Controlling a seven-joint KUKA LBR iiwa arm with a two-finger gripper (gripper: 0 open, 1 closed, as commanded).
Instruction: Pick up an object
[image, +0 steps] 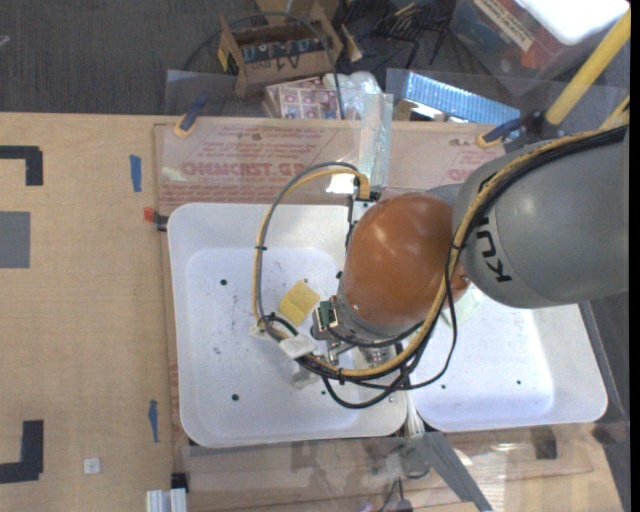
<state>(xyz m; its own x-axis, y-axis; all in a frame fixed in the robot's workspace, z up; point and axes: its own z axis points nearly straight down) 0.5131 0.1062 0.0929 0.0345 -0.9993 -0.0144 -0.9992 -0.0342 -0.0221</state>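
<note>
In the left bin (212, 385), a yellow block (298, 299), long axis seemingly diagonal.

You have one thing to watch here: a small yellow piece (298, 300), flat and roughly square, turned cornerwise so that it reads as a diamond. It lies on the floor of the left bin (205, 390), to the right of that bin's middle. Whether its lower corner touches anything, you cannot tell from this angle.
</note>
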